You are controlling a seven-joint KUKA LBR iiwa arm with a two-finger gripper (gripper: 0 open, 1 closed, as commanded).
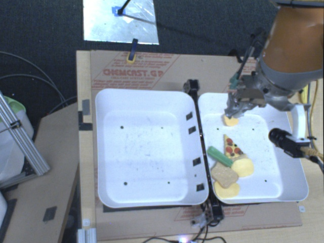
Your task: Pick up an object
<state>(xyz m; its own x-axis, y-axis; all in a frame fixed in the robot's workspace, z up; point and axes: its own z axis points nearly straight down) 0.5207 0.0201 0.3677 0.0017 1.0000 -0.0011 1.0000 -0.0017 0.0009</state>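
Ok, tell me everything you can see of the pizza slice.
The pizza slice is a small flat wedge, tan with red spots, probably a plastic toy. It lies flat in the right bin, tip pointing toward the far wall. Its wide end meets a green piece and a yellow piece.

The 2 shallow white bins, left [147,151] and right [283,181], look like smooth moulded plastic with a soft sheen. They sit on a flat brown cardboard sheet [152,70], matt and printed in red. Behind it lies a shiny square metal plate [119,14] on dark, rough-looking carpet [40,29]. The arm's orange band [296,29] appears glossy; the small toy food pieces [230,161] look matt, like plastic.
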